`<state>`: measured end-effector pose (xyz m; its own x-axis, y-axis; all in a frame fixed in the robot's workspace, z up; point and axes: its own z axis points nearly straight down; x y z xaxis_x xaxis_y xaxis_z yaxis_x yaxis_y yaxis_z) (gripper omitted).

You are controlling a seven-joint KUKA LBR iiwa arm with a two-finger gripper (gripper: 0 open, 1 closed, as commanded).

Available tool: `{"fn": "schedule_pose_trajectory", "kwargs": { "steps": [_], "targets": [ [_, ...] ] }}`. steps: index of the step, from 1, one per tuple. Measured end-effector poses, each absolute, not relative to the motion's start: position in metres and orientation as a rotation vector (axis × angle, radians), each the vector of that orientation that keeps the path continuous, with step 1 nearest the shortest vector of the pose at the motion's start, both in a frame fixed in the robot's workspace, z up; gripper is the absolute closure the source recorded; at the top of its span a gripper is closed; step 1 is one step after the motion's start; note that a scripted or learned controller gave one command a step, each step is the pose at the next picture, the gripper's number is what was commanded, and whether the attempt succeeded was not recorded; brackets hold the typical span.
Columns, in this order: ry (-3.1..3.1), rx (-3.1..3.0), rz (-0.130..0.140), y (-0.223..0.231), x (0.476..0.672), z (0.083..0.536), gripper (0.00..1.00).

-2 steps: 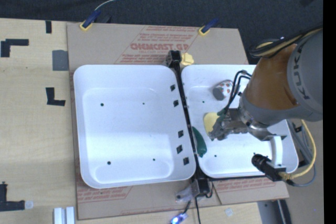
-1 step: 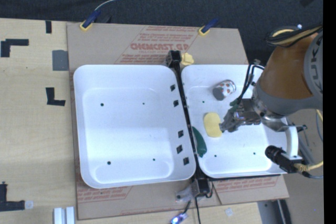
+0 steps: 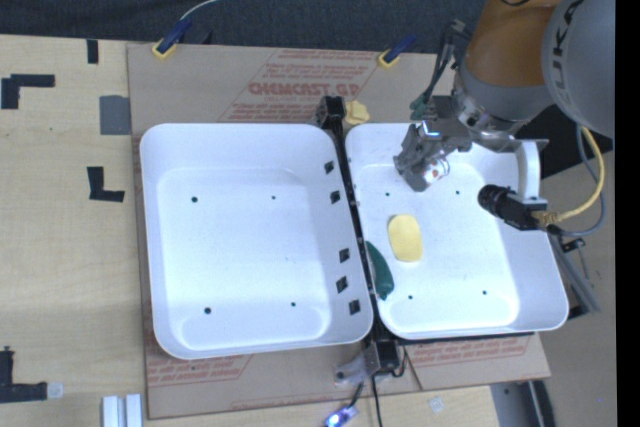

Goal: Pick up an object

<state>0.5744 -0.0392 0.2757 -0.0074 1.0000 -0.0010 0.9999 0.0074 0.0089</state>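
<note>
A pale yellow oval object (image 3: 405, 238) lies flat near the middle of the right bin (image 3: 520, 310). A dark green object (image 3: 379, 270) rests against that bin's left wall, just below and left of the yellow one. My gripper (image 3: 422, 162) hangs over the upper part of the right bin, above and slightly right of the yellow object, apart from it. Something small with a red spot shows at its tip, but I cannot make out what it is.
The left bin (image 3: 170, 315) sits beside the right one, with a black clip strip (image 3: 340, 205) along the shared wall. Both bins rest on a cardboard sheet (image 3: 290, 85). A black cylindrical fitting (image 3: 505, 205) and cables stick out from the arm over the right bin's right side.
</note>
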Motion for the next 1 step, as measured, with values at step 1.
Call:
{"fn": "schedule_pose_trajectory", "kwargs": {
  "steps": [1],
  "targets": [
    [2.228,2.205,0.014,0.0318,0.6724,0.3298,1.00]
  ]
}}
